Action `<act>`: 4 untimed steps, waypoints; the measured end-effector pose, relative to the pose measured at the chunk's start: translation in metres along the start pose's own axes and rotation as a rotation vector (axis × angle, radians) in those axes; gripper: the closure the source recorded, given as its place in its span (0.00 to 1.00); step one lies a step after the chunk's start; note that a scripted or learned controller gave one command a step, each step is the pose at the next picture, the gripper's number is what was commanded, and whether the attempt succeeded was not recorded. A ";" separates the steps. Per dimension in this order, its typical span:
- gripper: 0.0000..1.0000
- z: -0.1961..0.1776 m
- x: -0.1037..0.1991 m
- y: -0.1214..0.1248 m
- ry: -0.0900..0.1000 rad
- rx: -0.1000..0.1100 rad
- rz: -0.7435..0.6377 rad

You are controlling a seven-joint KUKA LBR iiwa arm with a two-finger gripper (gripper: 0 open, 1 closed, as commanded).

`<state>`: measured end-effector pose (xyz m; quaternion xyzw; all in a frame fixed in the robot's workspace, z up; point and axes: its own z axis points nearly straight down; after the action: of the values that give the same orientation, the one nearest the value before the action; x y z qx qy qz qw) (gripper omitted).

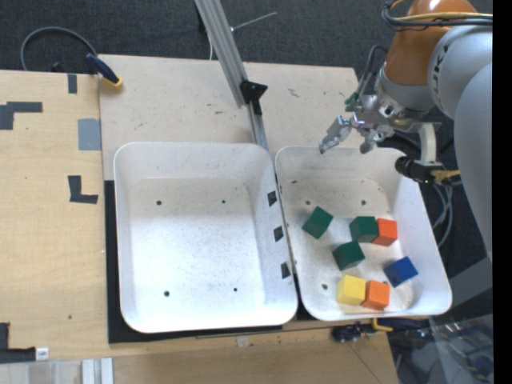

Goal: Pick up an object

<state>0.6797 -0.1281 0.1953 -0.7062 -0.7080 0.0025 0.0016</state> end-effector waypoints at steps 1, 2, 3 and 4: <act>0.00 0.044 -0.002 -0.001 0.000 0.001 0.001; 1.00 0.031 -0.001 0.001 -0.001 -0.004 -0.001; 1.00 -0.027 -0.008 -0.003 0.000 -0.011 0.001; 1.00 -0.057 -0.007 -0.003 0.001 -0.008 0.000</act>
<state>0.6775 -0.1355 0.2519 -0.7063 -0.7079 -0.0008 -0.0011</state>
